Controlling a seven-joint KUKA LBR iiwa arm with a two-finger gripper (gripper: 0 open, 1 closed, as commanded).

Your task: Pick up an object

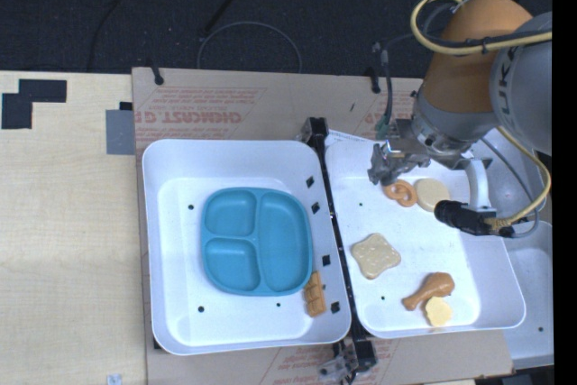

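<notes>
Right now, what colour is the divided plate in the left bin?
Light blue. The divided plate shows clearly in the camera view.

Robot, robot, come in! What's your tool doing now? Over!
Tool low in right bin, beside pretzel. Nothing seen gripped. Round cracker crowds pretzel.

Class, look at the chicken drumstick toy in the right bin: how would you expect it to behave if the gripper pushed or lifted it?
The drumstick looks like moulded plastic, so probably stiff and light. Its rounded, tapering shape suggests it may pivot or roll when nudged, and slip from a pinch. It touches a yellow round piece, which would likely shift too.
</notes>
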